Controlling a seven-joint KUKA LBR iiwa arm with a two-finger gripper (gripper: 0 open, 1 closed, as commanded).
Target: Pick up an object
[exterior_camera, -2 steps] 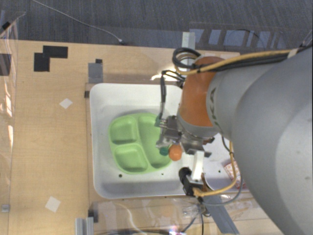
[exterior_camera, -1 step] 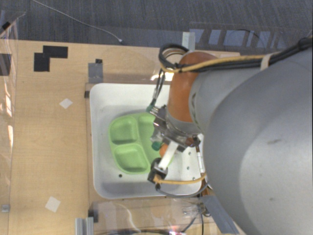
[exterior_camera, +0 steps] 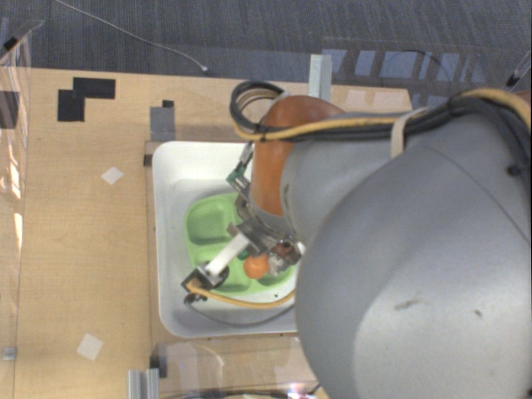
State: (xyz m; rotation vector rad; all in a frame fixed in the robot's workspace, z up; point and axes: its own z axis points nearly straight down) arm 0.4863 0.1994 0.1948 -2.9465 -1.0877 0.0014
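The hand hangs low inside the white bin, over the 4 o'clock part of a lime-green divided plate that takes up most of the bin floor. The likeliest thing to pick up is a small orange object, too small and too shadowed to name more closely. It lies on the green plate just beside the hand, at about 7 o'clock from it, possibly touching. It looks roundish, with no clear long axis to line up on. The wrist covers the tip, so I cannot tell whether the hand is released, clenched or already grasping the orange object. My judgement is that the coming move needs only a slight shift toward 7 o'clock. The bin sits on a pale wooden worktop.
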